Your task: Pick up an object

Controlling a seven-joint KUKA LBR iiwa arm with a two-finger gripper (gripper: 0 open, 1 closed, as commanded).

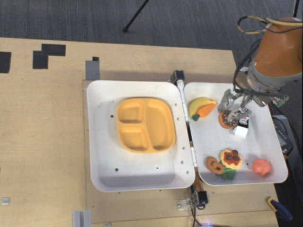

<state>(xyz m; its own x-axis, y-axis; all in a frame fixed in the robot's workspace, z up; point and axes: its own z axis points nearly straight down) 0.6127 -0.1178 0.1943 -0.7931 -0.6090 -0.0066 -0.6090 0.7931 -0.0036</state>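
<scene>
The right bin (265, 148) holds several toy foods. A yellow banana (200, 104) and an orange carrot (205, 110) lie at its far left. A brown round disc (226, 120) and a small white cube (240, 131) sit near the middle. Along the near edge are a brown pretzel (214, 164), a pizza-like piece (230, 159) and a pink ball (261, 167). My gripper (234, 112) hangs low over the brown disc and partly covers it. No object shows clearly held in it.
The left bin (102, 174) holds a yellow divided plate (144, 125). A ridge (185, 122) with a black clamp at its far end separates the two bins. Cables loop behind the arm's orange band (279, 46) at the right.
</scene>
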